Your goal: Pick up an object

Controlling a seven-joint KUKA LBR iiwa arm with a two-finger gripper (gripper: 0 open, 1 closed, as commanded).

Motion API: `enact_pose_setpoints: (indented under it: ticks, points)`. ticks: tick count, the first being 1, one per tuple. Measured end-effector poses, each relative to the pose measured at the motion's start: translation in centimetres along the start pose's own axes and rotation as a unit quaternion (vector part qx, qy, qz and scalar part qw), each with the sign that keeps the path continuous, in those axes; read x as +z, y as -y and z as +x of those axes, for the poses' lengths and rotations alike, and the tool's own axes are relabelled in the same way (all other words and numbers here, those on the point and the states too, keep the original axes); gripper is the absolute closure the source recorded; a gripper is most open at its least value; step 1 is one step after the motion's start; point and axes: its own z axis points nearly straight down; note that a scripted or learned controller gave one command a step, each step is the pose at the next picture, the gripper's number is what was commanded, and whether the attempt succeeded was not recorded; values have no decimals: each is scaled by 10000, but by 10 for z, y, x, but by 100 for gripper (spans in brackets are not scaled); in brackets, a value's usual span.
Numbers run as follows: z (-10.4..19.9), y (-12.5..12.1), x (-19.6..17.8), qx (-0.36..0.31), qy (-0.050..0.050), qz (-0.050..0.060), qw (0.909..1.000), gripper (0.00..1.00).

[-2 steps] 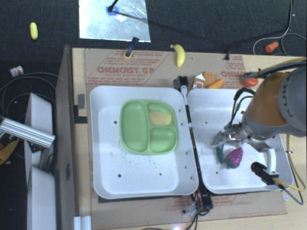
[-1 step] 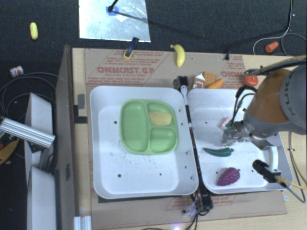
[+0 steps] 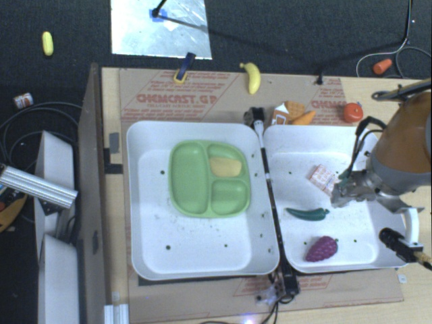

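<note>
Overhead view of the bench (image 3: pixel 202 96), read left to right. The left bin (image 3: pixel 152 248) carries a green compartment plate (image 3: pixel 208 179) near its middle; a pale yellow item (image 3: pixel 226 165) lies in the plate's upper-right compartment, and the other two compartments look bare. The right bin (image 3: pixel 297 144) carries three loose things: a small pink-and-white packet (image 3: pixel 322 176) toward the middle, a dark green pepper (image 3: pixel 308 213) below it, and a purple bunch of grapes (image 3: pixel 322 248) near the bin's front edge. Along the bench's back edge, outside the bins, lie a yellow banana (image 3: pixel 252 77), an orange carrot-like piece (image 3: pixel 302 118) beside a small orange-and-white item whose kind is unclear, and a red-orange tomato-like ball (image 3: pixel 352 112).

The arm enters from the right, and its gripper (image 3: pixel 344 193) hangs over the right bin, just beside the packet and just above-right of the pepper's tip. Whether the gripper is spread or closed cannot be made out, and nothing is seen held in it.

Judged step: approach, with no object yet picked. The packet and the pepper are the nearest candidates. The next move would call for centring over one of them, descending to the bin floor, closing, and lifting; the flat packet and the slim pepper both offer little height to grasp, so a miss seems possible.
</note>
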Motion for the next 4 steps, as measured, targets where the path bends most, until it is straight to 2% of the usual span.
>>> enact_pose_setpoints:
  ticks: [1,2,3,4]
  points:
    - [1,0,3,-8,-9,11,10000,0]
    - [27,-62,67,-34,13,-19,10000,0]
    - [1,-71,62,-18,-3,-48,10000,0]
    - [-40,-104,-5,-9,17,-36,10000,0]
